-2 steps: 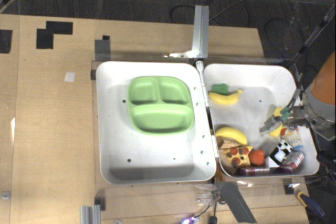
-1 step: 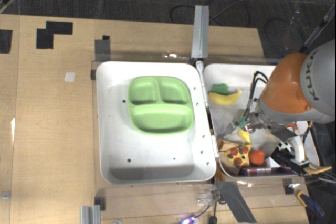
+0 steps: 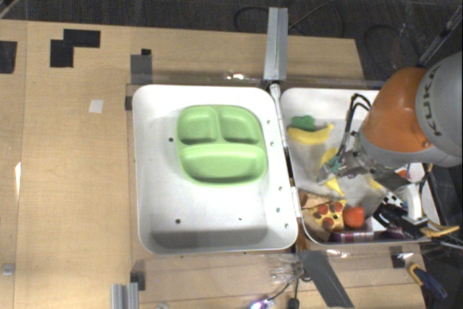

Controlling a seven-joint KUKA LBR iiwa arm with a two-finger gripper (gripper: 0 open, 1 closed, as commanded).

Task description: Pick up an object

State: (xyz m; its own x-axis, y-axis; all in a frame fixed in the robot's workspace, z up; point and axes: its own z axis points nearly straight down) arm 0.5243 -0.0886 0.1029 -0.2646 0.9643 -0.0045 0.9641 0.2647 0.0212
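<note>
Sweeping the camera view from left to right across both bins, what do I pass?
Left bin → green divided plate → banana → pizza slice → small tomato → arm's orange band.

The grey arm (image 3: 434, 112), orange band above the wrist, reaches down, claw (image 3: 340, 166) low.

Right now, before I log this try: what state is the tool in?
Tool: low in the right bin beside the banana; open or closed cannot be told.
</note>
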